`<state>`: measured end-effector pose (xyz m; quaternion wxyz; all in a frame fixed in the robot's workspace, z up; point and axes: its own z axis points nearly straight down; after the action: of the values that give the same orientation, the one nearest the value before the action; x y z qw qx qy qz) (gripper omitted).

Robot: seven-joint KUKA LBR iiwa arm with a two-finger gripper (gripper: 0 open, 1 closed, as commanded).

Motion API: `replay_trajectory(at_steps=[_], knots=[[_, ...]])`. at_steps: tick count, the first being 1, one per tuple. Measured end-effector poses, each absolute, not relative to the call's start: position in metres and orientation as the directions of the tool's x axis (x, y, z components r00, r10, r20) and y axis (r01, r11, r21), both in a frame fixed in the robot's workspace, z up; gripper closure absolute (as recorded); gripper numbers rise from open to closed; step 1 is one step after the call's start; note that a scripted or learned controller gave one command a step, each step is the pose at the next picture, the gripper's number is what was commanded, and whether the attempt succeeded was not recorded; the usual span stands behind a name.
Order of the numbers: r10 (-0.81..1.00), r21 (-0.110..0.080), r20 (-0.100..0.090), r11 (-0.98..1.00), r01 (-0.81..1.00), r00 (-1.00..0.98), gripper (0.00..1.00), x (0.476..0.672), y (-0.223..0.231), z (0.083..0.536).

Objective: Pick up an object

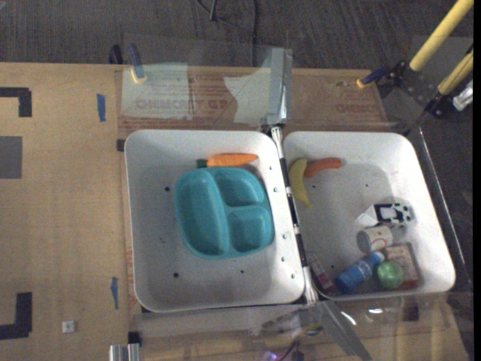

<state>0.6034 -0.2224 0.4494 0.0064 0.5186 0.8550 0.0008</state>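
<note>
bench (60, 224): brown board carrying two white bins side by side, with black marks along its left edge.
right bin (428, 201): holds a cluster of small things in its near right corner and two more at its far left.
bottle (359, 274): blue, lying on its side at the near edge of the right bin, pointing toward the divider.
ball (389, 274): green, just right of the bottle and touching it or nearly so.
box (403, 259): small and pinkish, behind the ball, against the near right wall.
cup (374, 238): white, tipped on its side, just beyond the bottle and ball.
black-and-white item (394, 213): just beyond the cup; too small to tell what it is.
left bin (146, 277): holds two things, a plate and a carrot.
plate (224, 210): teal, three compartments, lying flat near the middle of the left bin.
banana (299, 180): yellow, lying along the divider in the right bin's far left.
red-orange piece (323, 166): lies at the banana's far end, angled toward the right.
carrot (231, 159): orange, lying against the left bin's far wall, just beyond the plate.
clear sheet (203, 89): lies flat on the bench beyond the left bin.
tape (101, 107): a blue strip on the bench, left of the sheet.
yellow poles (443, 25): slanting at the far right corner, above a black clamp.
claw: whether it is open or closed cannot be told.
</note>
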Motion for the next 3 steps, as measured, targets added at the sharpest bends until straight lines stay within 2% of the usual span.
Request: replay_trajectory(at_steps=[1, 2, 3], knots=[[0.886, 0.014, -0.017, 0.463, 0.886, -0.463, 1.0, 0.6046, -0.2225, 0.4619], [0.886, 0.013, -0.017, 0.464, 0.886, -0.463, 0.0, 0.6046, -0.2223, 0.4618], [0.886, 0.013, -0.017, 0.463, 0.886, -0.463, 0.0, 0.6046, -0.2223, 0.4618]])
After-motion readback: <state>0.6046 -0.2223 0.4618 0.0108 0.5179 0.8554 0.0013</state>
